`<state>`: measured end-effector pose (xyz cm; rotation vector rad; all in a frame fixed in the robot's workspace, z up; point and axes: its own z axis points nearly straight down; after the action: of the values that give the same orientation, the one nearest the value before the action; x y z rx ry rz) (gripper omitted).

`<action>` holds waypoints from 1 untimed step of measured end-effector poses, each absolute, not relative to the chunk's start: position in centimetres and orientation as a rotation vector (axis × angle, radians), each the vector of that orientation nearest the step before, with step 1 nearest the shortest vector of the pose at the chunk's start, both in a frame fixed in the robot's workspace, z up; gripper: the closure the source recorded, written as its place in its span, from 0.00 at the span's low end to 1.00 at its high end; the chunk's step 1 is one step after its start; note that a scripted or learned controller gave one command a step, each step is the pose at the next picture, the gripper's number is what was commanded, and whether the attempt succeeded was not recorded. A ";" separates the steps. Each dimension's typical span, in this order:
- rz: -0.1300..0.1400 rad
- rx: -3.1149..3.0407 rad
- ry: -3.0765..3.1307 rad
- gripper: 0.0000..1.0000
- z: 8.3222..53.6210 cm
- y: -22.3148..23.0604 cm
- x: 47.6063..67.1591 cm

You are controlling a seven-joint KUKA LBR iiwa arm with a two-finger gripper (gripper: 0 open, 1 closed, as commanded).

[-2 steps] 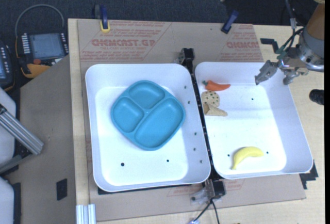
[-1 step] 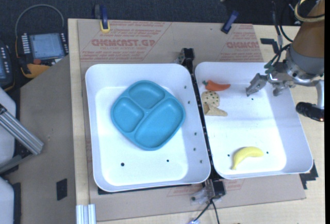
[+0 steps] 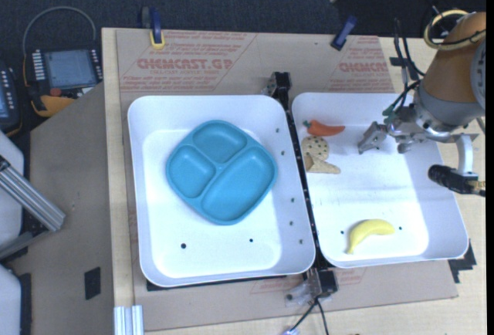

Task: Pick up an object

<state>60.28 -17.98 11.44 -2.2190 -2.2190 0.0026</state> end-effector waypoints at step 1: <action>0.004 -2.218 -2.218 0.00 8.3 -17.9 60.2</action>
<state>60.21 -17.91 8.26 -2.2176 -2.2182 0.0042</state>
